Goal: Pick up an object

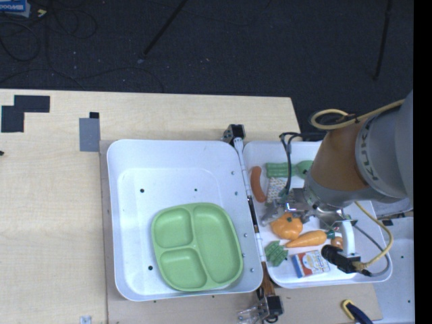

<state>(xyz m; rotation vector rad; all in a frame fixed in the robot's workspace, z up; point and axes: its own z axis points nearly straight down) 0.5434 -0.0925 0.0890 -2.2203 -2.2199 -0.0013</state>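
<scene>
A: Entry, single overhead view. Two shallow white plastic bins sat side by side on the pale wooden bench (47,201). The left white bin (135,164) filled the centre of the frame; the right white bin (260,155) lay at centre right.

B: Contents of the left one?

A: A light green three-compartment plastic plate (196,246), lying flat in the bin's lower half, toward its right wall.

B: And the right bin?

A: Crowded. An orange-red toy sausage (257,183) lay along the bin's left wall in its upper part. A green rectangular piece (276,170) sat just right of it. Lower down, a round orange toy fruit with a green stem (287,227) was near the middle, with an orange toy carrot (307,239) just beside it to the lower right. A small green toy broccoli (275,253) lay at lower left, and a white card packet with red and blue print (310,263) at the bottom.

B: Arm position?

A: The grey arm with the orange band (344,159) came in from the right edge and was bent down over the right bin. The gripper (297,208) hung just above the round orange fruit. The wrist body hid the tips from this angle.

B: Closed on anything?

A: Could not tell. No object was visible between them.
</scene>
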